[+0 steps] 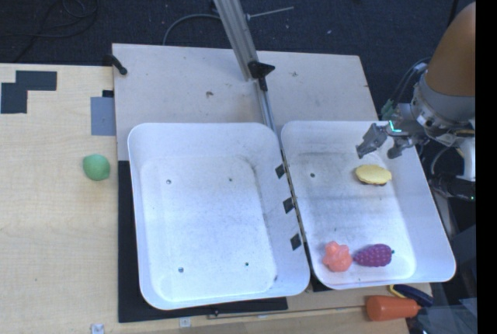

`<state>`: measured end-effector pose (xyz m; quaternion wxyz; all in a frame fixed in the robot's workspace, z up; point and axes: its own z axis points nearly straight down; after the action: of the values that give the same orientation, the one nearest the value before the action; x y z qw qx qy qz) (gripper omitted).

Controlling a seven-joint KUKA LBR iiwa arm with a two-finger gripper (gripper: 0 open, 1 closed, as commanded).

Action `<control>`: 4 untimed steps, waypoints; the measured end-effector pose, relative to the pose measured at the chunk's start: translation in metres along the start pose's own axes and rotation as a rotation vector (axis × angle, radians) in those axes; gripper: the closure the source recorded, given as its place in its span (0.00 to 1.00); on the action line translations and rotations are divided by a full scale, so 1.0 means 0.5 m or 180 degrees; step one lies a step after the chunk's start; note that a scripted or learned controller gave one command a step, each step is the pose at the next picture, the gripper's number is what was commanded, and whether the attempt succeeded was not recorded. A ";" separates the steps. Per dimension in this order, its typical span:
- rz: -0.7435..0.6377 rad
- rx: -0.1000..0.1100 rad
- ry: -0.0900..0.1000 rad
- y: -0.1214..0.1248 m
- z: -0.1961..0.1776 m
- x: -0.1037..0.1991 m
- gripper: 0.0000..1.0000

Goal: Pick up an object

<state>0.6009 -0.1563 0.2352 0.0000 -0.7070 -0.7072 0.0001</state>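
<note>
The white bins (203, 140) look like smooth, scuffed plastic; the bench (46, 193) is pale matt wood; the slanting rail (233, 18) is ribbed metal.

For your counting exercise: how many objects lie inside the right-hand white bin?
3. A yellow piece lies near the far side, just below the gripper. An orange-pink piece and a purple grape bunch sit side by side at the near edge.

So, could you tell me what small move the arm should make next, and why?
Probably lower the end effector a little onto the yellow object: it hovers open just above it in the right bin, and nothing sits between its fingers.
</note>
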 end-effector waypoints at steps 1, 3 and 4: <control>0.0000 0.0000 0.0000 0.000 0.000 0.000 0.00; 0.0001 0.0012 0.0002 -0.002 0.225 -0.034 0.00; -0.0001 0.0005 0.0001 -0.002 0.290 -0.033 0.00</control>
<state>0.5997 -0.1729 0.0901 0.0007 -0.7069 -0.7073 0.0005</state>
